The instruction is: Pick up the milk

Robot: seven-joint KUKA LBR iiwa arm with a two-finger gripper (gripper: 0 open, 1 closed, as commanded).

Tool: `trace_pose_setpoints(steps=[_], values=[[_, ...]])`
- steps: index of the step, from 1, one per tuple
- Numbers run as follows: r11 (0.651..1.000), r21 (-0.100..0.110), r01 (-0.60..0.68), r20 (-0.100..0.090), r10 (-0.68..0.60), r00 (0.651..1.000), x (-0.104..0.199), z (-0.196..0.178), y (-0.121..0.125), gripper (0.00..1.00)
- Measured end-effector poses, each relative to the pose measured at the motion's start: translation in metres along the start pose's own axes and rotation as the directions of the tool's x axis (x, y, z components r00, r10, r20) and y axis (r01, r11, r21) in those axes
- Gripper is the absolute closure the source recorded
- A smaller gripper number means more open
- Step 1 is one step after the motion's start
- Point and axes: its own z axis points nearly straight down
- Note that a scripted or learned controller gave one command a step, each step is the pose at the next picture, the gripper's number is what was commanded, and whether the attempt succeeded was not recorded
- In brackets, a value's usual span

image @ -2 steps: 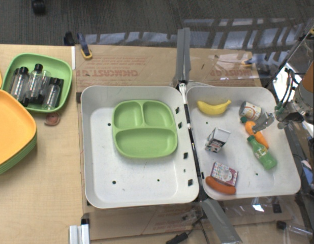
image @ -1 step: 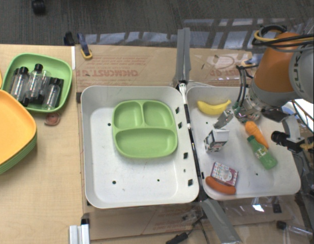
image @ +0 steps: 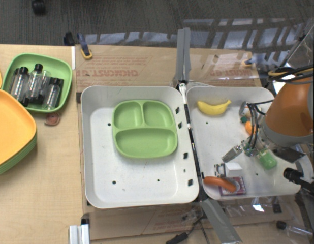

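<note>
The milk (image: pixel 234 170) looks like a small white carton with a purple-pink printed end, lying near the front of the right bin (image: pixel 218 131). My gripper (image: pixel 227 161) reaches in from the right and hangs low directly at the carton's left end, touching or nearly touching it. The grey wrist and its orange band (image: pixel 294 111) cover the bin's right side. The view does not show whether the carton is held.
In the right bin lie a banana (image: pixel 214 107) at the back, an orange carrot (image: pixel 220 182) at the front beside the milk, a green item (image: pixel 268 159) and an orange item (image: pixel 248 127) by the wrist. The left bin (image: pixel 96 151) holds a green divided plate (image: pixel 145 128).
</note>
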Motion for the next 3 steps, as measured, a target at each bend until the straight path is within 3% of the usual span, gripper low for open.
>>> trace_pose_setpoints(steps=[1, 2, 3], values=[[0.987, 0.02, -0.159, -0.008, 0.159, 0.987, 0.062, -0.095, 0.035, 0.0], [0.984, 0.022, -0.179, -0.009, 0.179, 0.984, 0.048, 0.005, -0.006, 0.0], [0.983, 0.021, -0.185, -0.007, 0.185, 0.983, 0.046, -0.005, -0.006, 1.0]])
